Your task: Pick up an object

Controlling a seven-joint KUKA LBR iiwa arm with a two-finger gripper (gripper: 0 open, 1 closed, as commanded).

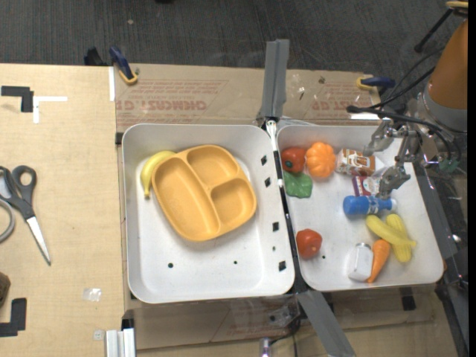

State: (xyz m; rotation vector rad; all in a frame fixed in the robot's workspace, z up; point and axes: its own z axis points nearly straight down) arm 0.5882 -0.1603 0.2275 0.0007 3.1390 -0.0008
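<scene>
Nearest the camera, at the near edge of the right bin [327,280], lie a white oblong piece [361,262] and a toy carrot [378,259] leaning against it, with a small red tomato [309,242] to their left. Just beyond them sit two yellow bananas [393,235], and touching their far end a blue cylinder [360,206], its long axis running left to right.

The gripper [390,178] hangs over the right bin's far right part, directly above the cylinder's right end. Its fingers look spread and grasp nothing, though glare makes this hard to judge.

So the likely target lies just below and slightly left of the fingertips, crosswise to the arm's reach.

Farther left are an orange pumpkin [321,160], a red pepper [294,158] and a green piece [299,187]. The left bin [208,274] bears a divided yellow plate [204,192].
</scene>
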